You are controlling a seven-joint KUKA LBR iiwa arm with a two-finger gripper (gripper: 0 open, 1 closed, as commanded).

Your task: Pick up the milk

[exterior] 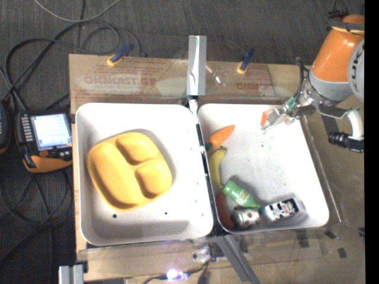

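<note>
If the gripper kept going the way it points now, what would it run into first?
The gripper points left and down over the right bin's far corner. Most likely it would meet the bare bin floor first, or the carrot beyond that if it stayed high; depth is unclear. The milk lies well off that line.

A yellow tray [130, 169] sits in the left bin [89, 229]. In the right bin [308, 158], a carrot [221, 135], banana [217, 164], green bottle [240, 194] and can [245, 217] crowd its left and near sides.
</note>
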